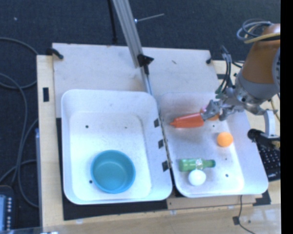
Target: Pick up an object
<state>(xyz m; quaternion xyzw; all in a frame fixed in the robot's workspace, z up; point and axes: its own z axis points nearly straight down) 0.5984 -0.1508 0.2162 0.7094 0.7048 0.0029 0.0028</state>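
Nearest the camera, a smooth white ball (197, 177) and a green cylindrical bottle (197, 164) are seen lying just beside each other in the right bin (234, 182), with a glossy blue bowl (113, 171) in the left bin (75, 130). Beyond them, past a small orange ball (225, 139), a tapered orange carrot (188, 121) is seen clenched at its thick end by the gripper (212, 112). A straight, slow lift would be advised, since a tapered, likely slick body gripped off-centre could be expected to droop or slip.

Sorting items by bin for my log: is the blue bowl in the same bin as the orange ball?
No, the blue bowl sits in the left bin, while the orange ball lies in the right bin.
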